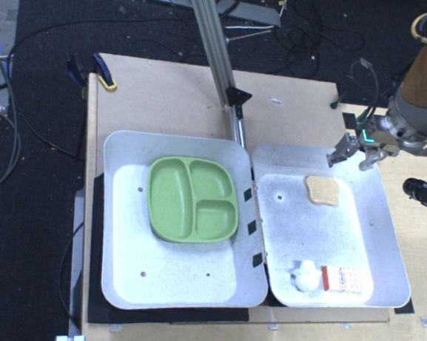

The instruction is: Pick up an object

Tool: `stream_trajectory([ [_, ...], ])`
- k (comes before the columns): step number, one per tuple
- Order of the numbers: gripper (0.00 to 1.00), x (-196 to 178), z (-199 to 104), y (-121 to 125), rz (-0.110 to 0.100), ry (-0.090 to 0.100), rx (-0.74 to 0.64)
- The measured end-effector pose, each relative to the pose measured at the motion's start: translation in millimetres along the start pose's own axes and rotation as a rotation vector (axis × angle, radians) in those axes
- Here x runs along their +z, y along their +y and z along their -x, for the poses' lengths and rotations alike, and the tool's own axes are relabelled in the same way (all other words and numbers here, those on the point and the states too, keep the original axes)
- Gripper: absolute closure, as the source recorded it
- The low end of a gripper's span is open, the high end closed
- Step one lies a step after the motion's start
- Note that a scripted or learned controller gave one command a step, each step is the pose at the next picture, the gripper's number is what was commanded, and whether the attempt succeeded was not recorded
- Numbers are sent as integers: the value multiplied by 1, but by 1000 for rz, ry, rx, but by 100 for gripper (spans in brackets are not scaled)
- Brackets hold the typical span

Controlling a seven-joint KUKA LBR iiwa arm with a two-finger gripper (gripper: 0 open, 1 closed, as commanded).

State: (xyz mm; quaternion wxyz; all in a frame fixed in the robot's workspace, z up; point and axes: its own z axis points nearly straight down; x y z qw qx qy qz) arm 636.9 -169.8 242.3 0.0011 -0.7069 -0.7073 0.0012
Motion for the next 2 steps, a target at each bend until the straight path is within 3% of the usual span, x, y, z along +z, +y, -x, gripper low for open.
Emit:
stream_trajectory([
  [1,0,-2,0,1,4,-1,-1],
  [2,0,59,-8,-1,0,0,-2],
])
